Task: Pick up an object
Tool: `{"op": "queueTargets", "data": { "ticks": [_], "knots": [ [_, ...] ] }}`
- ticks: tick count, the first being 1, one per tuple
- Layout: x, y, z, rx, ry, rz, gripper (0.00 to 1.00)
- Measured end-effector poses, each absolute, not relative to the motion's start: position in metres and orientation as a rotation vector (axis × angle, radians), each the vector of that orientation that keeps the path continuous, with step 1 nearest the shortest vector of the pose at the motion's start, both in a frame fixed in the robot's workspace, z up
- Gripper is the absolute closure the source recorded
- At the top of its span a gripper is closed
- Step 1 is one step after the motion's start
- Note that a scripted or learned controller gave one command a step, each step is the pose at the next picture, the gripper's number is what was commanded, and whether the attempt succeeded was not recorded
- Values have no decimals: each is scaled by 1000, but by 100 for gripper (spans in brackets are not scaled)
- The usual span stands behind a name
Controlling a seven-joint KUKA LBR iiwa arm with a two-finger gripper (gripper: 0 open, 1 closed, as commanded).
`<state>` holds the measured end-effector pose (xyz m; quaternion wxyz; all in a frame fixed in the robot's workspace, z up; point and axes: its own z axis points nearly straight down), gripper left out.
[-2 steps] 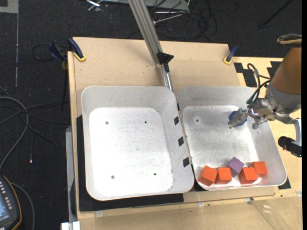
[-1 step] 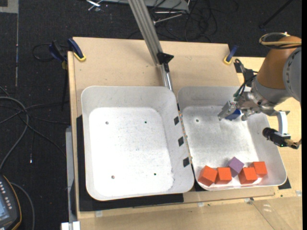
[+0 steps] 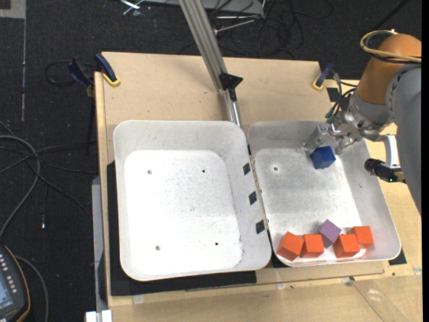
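- Orange cubes [image 3: 303, 245] crowd the right bin's [image 3: 375, 200] near edge; leave them.
- Claw [image 3: 326, 145] seems pinched on blue cube [image 3: 322, 157]; lift straight, slowly.

Arm [image 3: 395, 79] cut off by right edge past the orange band; gripper [image 3: 326, 139] tips too small to separate from blue cube [image 3: 322, 157]; grip unclear; grey device [image 3: 12, 290] clipped bottom-left.

We saw the gripper [image 3: 326, 141] over the right bin [image 3: 375, 200] with a blue cube [image 3: 322, 157] at its tip; four orange cubes [image 3: 314, 245] and a purple cube [image 3: 330, 231] lined the bin's near edge
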<state>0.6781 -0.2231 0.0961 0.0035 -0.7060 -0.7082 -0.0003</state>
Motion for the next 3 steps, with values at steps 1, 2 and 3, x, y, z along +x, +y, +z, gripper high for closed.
{"op": "queueTargets", "data": {
  "ticks": [1,2,3],
  "knots": [
    [677,-222,96,-2214,-2223,-1,0],
    [663,-210,96,-2220,-2223,2,0],
    [664,-211,106,-2220,-2229,0,100]
  ]
}}
